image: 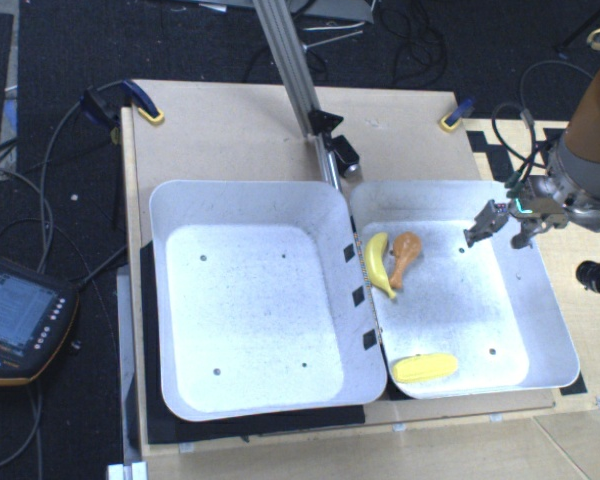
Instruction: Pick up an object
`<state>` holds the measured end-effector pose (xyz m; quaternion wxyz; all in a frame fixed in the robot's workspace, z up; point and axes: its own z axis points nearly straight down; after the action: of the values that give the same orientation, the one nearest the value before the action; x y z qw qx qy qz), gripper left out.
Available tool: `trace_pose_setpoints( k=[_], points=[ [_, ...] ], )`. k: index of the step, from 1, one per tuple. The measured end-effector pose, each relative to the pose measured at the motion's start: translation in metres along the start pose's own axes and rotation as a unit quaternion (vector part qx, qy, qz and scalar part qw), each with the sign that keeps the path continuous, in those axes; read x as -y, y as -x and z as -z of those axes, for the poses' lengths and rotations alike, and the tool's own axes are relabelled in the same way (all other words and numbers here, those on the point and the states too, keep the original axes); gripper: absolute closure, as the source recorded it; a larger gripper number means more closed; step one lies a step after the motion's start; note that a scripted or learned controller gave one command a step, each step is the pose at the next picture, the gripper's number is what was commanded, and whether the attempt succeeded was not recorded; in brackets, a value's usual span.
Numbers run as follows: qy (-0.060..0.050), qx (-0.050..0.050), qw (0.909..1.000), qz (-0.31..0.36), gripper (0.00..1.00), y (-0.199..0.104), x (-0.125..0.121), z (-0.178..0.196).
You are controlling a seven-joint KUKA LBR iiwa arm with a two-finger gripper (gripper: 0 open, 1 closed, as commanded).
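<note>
Pale wooden bench [240,138], two white bins [250,308], dark cable-strewn floor [60,48].

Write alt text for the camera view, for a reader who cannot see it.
The arm's hand hovers with fingers spread above the right bin, holding nothing. That bin holds a banana, a brown drumstick-shaped toy touching it, and a yellow oblong object near the front edge. The left bin sits beside it.

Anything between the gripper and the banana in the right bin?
Nothing visible. The gripper hangs over the right bin, open, with bare bin floor between it and the banana. A tan drumstick-shaped toy touches the banana's near side.
</note>
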<state>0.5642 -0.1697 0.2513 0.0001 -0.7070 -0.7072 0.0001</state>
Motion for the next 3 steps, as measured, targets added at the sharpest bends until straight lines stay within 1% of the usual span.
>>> trace_pose_setpoints(
  k=[1,2,3],
  points=[
    [0.000,0.000,1.0000,0.000,0.00,0.000,0.000,0.000],
    [-0.002,-0.001,1.0000,0.000,0.00,-0.008,0.006,-0.055],
    [-0.002,0.000,1.0000,0.000,0.00,-0.009,0.004,-0.098]
  ],
)
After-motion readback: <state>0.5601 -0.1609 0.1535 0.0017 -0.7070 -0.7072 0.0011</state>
